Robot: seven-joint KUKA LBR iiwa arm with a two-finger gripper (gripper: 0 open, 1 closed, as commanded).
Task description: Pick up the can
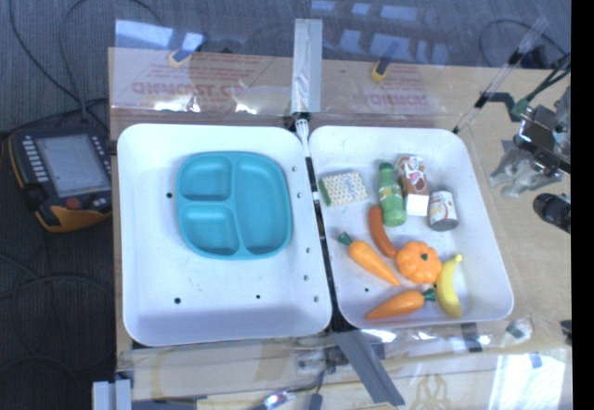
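Note:
The can is small, with a silvery end and a white and red label. It lies on its side in the right bin, near that bin's right wall. A white cube touches its left side. My gripper is a grey metal shape at the right edge of the camera view. It hangs over the bench outside the right bin, well to the right of the can and a little farther back. Nothing is seen held in it.
The right bin also holds a green bottle, a brown-labelled pack, a patterned sponge, three carrots, a small pumpkin and a banana. A blue divided plate lies in the left bin.

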